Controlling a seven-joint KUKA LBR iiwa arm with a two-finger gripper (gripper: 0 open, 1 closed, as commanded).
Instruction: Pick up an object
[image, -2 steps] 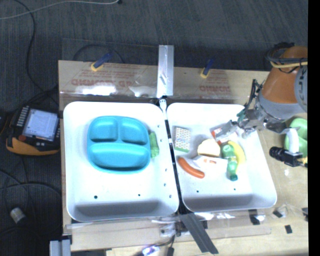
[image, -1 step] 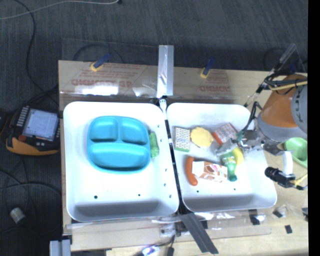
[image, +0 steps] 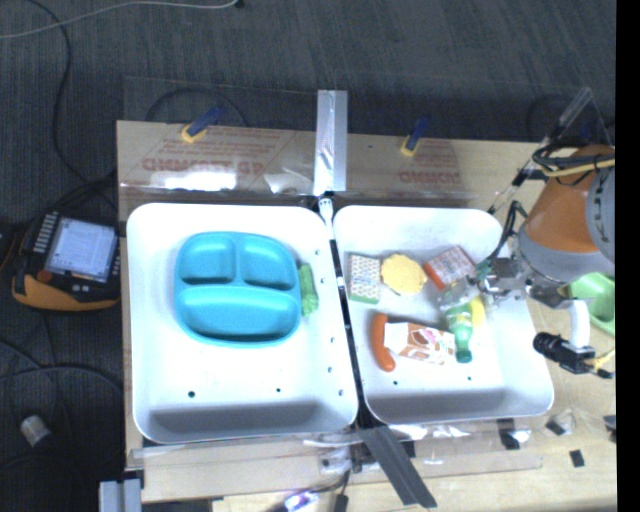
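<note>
The right bin (image: 520, 385) holds several small items: a green-and-white checkered packet (image: 364, 277), a round yellow piece (image: 403, 273), a red-orange packet (image: 448, 266), a green bottle (image: 462, 332), a red sausage (image: 384, 343) and a white printed carton (image: 421, 343). My gripper (image: 478, 283) comes in from the right, low over that bin's right side. It sits just right of the red-orange packet and above the green bottle. The wrist body hides what lies directly under it.
The left bin (image: 240, 390) holds a blue divided plate (image: 238, 284) with a green item (image: 307, 287) by its right rim. The orange-banded arm (image: 562, 215) stands over the bin's right wall. A handheld device (image: 72, 258) lies off the bench at left.
</note>
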